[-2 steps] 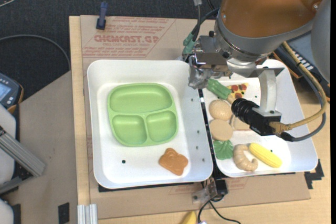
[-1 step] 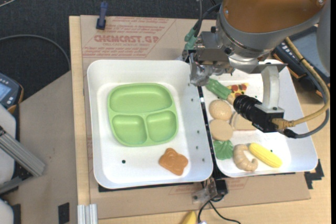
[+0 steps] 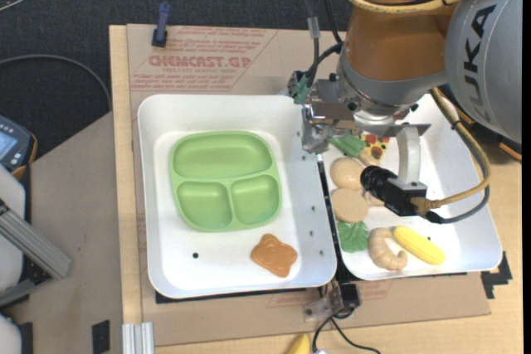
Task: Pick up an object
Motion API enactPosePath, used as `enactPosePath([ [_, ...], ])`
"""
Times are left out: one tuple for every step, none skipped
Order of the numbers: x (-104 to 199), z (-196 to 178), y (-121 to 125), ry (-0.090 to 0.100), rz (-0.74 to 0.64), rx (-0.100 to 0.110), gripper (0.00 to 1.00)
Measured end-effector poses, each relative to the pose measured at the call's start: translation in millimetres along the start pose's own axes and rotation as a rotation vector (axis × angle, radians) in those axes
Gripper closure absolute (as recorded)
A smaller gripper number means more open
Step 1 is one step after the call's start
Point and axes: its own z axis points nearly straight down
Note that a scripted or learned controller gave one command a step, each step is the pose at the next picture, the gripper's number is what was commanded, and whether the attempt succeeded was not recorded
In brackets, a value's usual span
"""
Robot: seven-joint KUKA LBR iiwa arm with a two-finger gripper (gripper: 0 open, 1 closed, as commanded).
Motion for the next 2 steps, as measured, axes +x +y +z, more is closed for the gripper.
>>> enactPosePath([
  [2.8, -16.6, 0.0, 0.004, -0.005, -0.012, 1.00],
  [56.4, -76.7, -9.1, 0.008, -0.013, -0.017, 1.00],
])
